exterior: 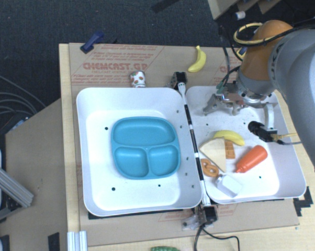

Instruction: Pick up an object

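My gripper (223,106) hangs over the back of the right bin (288,177), open, with nothing between its fingers. In front of it in that bin lie a small yellow banana (230,136), an orange carrot-shaped toy (250,159), a cream wedge (214,150) with a brown strip (229,150) on it, a brown pretzel (210,167) and a white block (229,184). The banana is the nearest, a short way below the gripper in the view. The left bin (92,140) holds a blue divided plate (145,146).
Behind the bins on the cardboard lie a second yellow banana (198,60), a small spotted cup (138,78) and a blue piece (92,42). The ridge where the two bins meet (191,135) runs just left of the gripper. My arm covers the right bin's back right corner.
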{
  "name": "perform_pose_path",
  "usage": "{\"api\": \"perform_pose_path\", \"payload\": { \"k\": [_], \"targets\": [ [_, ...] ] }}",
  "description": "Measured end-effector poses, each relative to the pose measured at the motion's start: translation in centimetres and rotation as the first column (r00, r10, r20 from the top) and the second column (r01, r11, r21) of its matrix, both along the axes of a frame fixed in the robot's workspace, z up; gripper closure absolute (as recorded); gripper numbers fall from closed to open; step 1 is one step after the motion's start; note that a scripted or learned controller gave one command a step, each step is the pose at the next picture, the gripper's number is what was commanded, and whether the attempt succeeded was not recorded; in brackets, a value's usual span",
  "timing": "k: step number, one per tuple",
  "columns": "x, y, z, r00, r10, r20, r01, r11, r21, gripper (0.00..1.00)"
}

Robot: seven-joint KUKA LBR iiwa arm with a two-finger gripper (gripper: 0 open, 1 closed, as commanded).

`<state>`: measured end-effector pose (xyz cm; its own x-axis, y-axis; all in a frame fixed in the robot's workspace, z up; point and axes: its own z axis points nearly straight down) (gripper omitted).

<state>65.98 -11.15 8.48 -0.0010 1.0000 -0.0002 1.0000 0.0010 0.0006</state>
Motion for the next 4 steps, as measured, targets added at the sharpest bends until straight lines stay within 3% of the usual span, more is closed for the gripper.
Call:
{"api": "perform_pose_path", "payload": {
  "k": [1, 2, 3, 4],
  "targets": [
    [-3.0, -0.4, 0.0, 1.000, -0.001, -0.003, 0.001, 1.000, 0.001, 0.00],
    [-0.4, 0.7, 0.0, 1.000, 0.000, 0.001, 0.000, 1.000, 0.000, 0.00],
    [-1.1, 0.3, 0.0, 1.000, -0.001, -0.003, 0.001, 1.000, 0.001, 0.00],
    [0.7, 0.4, 0.0, 1.000, 0.000, 0.001, 0.000, 1.000, 0.000, 0.00]
  ]
}}
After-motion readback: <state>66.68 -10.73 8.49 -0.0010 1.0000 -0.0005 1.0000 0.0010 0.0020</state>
